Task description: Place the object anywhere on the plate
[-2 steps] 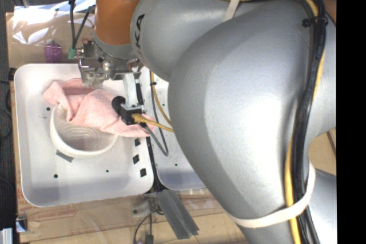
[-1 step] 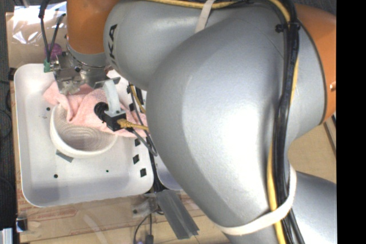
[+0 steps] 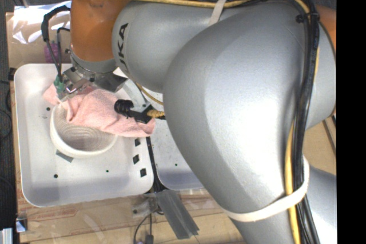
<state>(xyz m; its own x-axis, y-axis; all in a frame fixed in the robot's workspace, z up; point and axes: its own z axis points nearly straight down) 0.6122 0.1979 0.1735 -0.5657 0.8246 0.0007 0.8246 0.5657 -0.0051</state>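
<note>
Fingers of the two-finger gripper [image 3: 70, 86] were hidden among the wrist hardware and the cloth folds, so whether they were spread or pinching could not be told. A crumpled pink cloth [image 3: 106, 114] was seen directly beneath the gripper, draped over the upper right rim of a round white plate [image 3: 62, 143] that sat in the left shallow white bin [image 3: 34, 180]. The cloth's long axis was laid from the gripper toward lower right, with its far end trailing off the plate toward the divide between the bins. Most of the plate's open surface was left lying to the lower left of the gripper. It was judged that the cloth would need carrying that way to rest wholly on the plate.
</note>
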